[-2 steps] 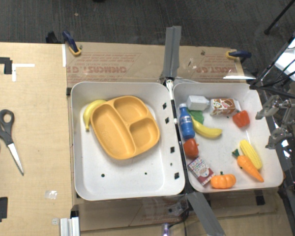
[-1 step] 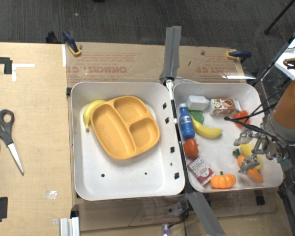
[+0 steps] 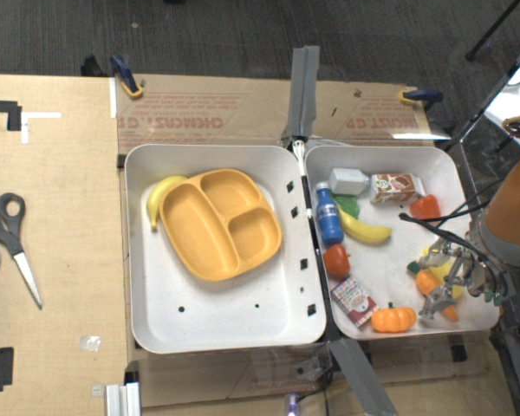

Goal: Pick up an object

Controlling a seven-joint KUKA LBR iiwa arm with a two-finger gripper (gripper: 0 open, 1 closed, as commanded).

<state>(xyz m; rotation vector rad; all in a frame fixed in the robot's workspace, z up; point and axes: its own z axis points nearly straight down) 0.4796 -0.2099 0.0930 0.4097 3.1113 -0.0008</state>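
Camera view: we find 2 white bins side by side on the surface. The left bin (image 3: 147, 319) holds an orange divided plate (image 3: 218, 224) with a yellow banana (image 3: 160, 196) tucked against its left rim. The right bin (image 3: 455, 173) holds the candidate objects: a blue bottle (image 3: 328, 217), a second banana (image 3: 367, 230), a small carton (image 3: 392, 187), a red piece (image 3: 336, 260), a pink packet (image 3: 353, 298) and an orange pumpkin-like toy (image 3: 393, 320).

The end effector (image 3: 446, 289) sits low over the bin's lower right corner, among small orange pieces (image 3: 427, 282). We cannot tell whether it is apart, together or clamped on anything; cables and clutter obscure it.

In our judgement the grasp attempt is in hand. The next move calls for a confirmed closure on 1 object, then a straight lift clear of the bin wall.
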